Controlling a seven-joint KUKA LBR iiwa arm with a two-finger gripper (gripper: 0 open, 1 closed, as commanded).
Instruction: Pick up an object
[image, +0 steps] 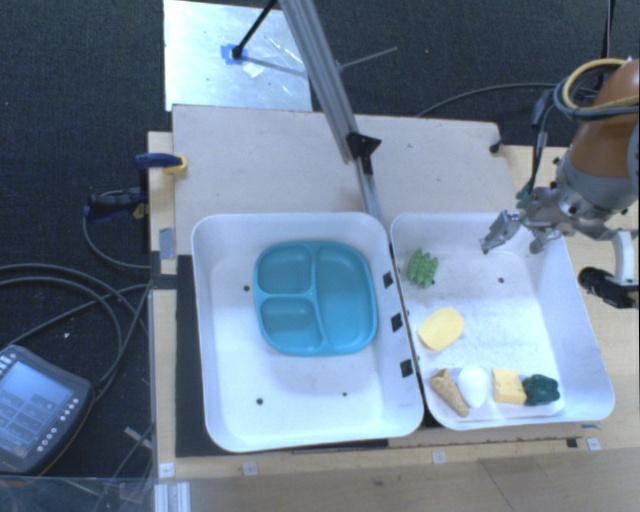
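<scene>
the yellow piece (441, 328) is judged light and smooth, best taken across its width; whether the jaws are parted cannot be told.

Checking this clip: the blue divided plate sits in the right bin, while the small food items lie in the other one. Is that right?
Not quite. The camera view shows the blue divided plate in the left bin. The small food items, such as the yellow piece and the green piece, lie in the other one, the right bin.

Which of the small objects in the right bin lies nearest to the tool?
The light green bumpy object near the bin's left wall, alone at the far end. The tool hovers to its right; the other pieces lie lower.
</scene>
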